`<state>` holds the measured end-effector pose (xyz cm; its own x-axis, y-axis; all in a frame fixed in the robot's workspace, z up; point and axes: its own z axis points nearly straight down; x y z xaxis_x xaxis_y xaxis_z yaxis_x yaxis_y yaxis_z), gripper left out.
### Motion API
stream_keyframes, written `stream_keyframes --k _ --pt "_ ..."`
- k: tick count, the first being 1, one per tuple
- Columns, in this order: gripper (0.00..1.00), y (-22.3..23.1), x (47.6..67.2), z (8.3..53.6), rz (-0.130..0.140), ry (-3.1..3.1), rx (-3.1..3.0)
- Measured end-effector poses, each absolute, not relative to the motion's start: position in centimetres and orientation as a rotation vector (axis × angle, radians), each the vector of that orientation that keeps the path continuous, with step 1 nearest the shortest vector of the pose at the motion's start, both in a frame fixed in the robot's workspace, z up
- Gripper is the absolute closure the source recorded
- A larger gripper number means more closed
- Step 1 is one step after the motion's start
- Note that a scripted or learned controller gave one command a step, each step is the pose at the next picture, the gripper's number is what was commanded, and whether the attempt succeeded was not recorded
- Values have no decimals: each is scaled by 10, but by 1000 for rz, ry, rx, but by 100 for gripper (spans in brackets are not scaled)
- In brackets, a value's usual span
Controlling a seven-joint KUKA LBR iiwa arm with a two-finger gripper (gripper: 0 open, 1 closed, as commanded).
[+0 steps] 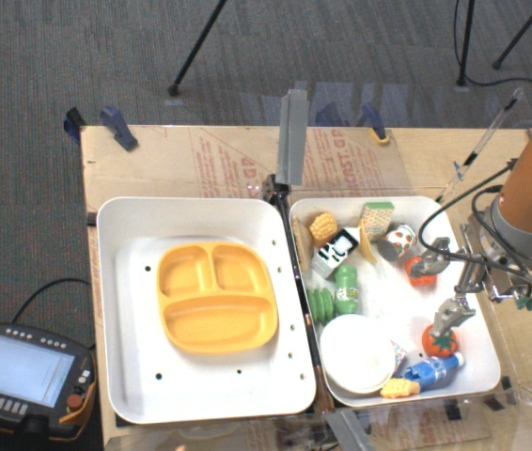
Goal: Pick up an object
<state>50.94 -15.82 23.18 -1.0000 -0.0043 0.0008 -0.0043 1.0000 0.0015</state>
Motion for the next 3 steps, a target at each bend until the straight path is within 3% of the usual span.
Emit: stream_keyframes --k 1,2,3 --pt "0 -179 575 85 -4 -3139 102" --pt "0 -155 645 88 -3 -3096 554" --pt "0 -205 614 89 -1 -3039 811"
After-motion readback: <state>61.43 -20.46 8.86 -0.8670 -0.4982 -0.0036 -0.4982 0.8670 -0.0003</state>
